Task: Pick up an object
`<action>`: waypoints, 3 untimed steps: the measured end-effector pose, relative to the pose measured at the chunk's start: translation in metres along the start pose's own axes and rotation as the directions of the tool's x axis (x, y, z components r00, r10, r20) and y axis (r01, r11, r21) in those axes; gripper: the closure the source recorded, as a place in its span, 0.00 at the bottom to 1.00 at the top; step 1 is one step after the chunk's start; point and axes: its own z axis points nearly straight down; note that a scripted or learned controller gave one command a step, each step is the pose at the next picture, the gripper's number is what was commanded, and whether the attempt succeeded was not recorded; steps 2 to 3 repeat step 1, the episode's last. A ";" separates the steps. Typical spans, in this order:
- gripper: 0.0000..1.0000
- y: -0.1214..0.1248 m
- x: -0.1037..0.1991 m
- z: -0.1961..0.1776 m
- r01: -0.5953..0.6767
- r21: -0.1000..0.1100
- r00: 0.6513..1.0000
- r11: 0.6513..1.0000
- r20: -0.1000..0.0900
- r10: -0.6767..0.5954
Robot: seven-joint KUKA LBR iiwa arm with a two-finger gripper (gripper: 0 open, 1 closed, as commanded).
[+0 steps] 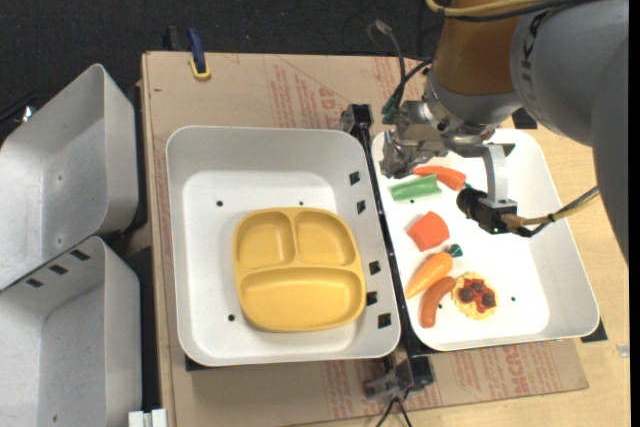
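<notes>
My gripper (405,155) hangs at the back left corner of the right bin (560,245), just above and behind a green bean-like piece (413,187). Whether anything sits between its fingers is hidden by the wrist. Beside the green piece lies an orange-red pepper-like piece (446,177). Further forward are a red-orange wedge (429,230), a carrot (432,268), a sausage (436,300) and a small pizza-like disc (475,295).
The left bin (200,215) holds a yellow divided plate (298,267). A black clip-like part (485,207) on a cable hangs over the right bin's middle. White bin walls (70,155) stand at far left. The arm's big orange joint (490,15) looms over the back.
</notes>
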 end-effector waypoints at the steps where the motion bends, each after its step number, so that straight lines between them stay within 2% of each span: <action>1: 1.00 -0.015 0.060 0.000 0.000 0.001 1.000 1.000 0.001 0.000; 3: 1.00 -0.015 0.060 0.000 0.000 0.001 1.000 1.000 0.001 0.000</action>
